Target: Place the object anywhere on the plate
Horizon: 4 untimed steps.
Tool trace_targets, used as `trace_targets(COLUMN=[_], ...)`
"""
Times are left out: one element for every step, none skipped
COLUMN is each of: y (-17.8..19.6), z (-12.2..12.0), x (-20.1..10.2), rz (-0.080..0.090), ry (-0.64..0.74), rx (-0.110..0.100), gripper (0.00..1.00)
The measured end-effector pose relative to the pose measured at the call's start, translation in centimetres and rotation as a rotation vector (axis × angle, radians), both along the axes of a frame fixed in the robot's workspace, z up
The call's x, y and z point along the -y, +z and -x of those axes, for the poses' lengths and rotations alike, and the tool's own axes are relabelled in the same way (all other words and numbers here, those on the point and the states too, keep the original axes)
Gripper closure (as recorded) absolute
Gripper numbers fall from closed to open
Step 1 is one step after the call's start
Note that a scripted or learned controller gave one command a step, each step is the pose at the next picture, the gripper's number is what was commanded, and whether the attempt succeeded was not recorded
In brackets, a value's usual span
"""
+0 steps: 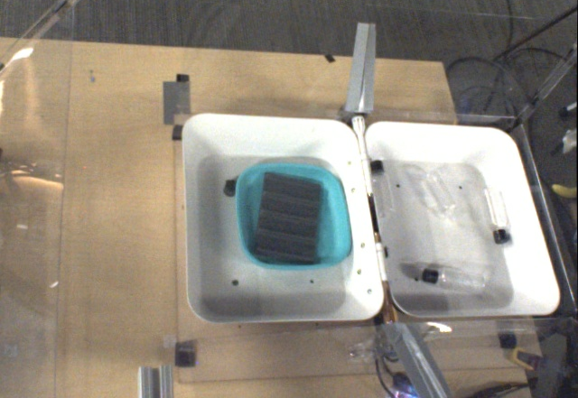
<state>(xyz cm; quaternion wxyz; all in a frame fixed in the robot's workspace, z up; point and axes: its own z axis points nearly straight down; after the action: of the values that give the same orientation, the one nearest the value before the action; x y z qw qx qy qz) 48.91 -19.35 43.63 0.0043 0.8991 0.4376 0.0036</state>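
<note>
A teal square plate (339, 223) sits in the middle of the left bin (203, 207). On the plate lies a dark grey ribbed block (289, 217), long side running front to back and slightly tilted. Several clear plastic items (449, 191) with small black caps lie in the right bin (533, 207), hard to make out against the white.
A grey metal post (362, 69) stands behind the seam between the two bins. Small dark brackets (177, 98) sit on the wooden bench at the left bin's corners. Cables and a frame (542, 80) run along the right side.
</note>
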Motion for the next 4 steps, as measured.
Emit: trace_targets(y=[0.0,0.0,0.0,0.0], z=[-0.3,0.0,-0.2,0.0], x=[0.5,0.1,0.7,1.1], rz=[-0.002,-0.002,-0.005,-0.006], ry=[-0.109,-0.171,-0.272,-0.393], rx=[0.0,0.0,0.0,0.001], gripper=[0.0,0.0,0.0,0.0])
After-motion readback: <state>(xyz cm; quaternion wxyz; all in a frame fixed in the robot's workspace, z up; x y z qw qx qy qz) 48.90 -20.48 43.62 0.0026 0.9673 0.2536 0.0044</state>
